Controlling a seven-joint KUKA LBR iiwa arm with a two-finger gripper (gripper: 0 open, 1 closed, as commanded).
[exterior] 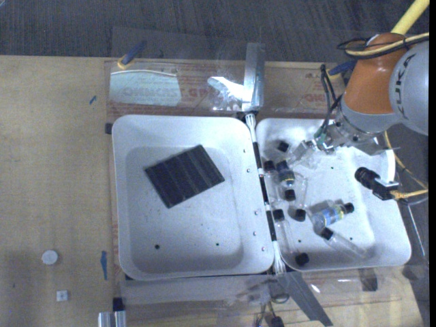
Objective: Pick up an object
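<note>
The left bin (136, 251) holds one flat black ribbed pad (184, 175), lying at a slant. The right bin (395, 251) holds several small things: a clear bottle with a blue label and black cap (331, 215), a smaller vial (286, 176), and several loose black caps such as one (283, 145) near the back and one (302, 257) at the front. My gripper (319, 142) hangs low over the back of the right bin, beside a crumpled clear piece (300, 154). The wrist hides the gripper's tips.
A metal divider (255, 80) stands behind the seam between the bins. Clear plastic bags (145, 87) lie on the board behind the left bin. The wooden bench (54, 182) stretches to the left, with a small round disc (49, 257) on it.
</note>
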